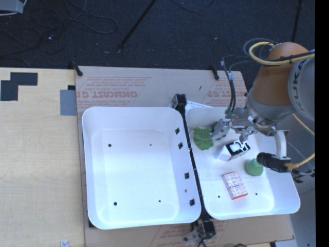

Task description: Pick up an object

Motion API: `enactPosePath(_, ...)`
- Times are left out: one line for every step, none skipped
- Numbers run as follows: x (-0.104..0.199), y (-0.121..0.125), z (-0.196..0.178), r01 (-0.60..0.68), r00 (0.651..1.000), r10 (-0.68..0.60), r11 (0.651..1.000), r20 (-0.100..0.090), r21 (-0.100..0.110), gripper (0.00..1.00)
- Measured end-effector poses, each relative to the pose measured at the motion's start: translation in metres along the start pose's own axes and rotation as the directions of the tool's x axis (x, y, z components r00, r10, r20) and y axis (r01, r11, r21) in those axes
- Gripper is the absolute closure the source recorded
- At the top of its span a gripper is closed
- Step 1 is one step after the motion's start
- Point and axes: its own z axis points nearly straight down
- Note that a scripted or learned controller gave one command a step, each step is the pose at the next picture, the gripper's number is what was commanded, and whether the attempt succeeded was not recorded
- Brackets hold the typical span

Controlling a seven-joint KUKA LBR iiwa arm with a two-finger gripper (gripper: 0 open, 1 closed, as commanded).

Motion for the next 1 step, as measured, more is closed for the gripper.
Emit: enactPosePath(-0.0529,-0.0439,0.1086,-0.008,1.0,0.008,1.0,-0.001,0.001,0.0)
